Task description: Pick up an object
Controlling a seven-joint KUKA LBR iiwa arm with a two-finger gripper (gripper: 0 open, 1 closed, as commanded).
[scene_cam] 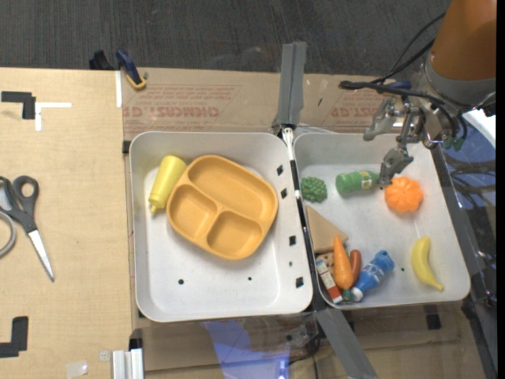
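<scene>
Green and probably light, stiff plastic, the small bottle (357, 182) lies in the right bin (451, 235) under our gripper (396, 162), which carries nothing; we cannot tell its spread, and we would pinch the bottle's middle.

Divided tray (222, 206) in the left bin (150, 290), bottle (165, 181) at its left, toy foods in the right bin (454, 283), scissors (28, 221) far left

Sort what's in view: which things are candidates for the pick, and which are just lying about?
Candidates: green bottle, orange, broccoli, banana, carrot, blue bottle, near the gripper.
Lying about: scissors, blue clamp outside the bins.
</scene>
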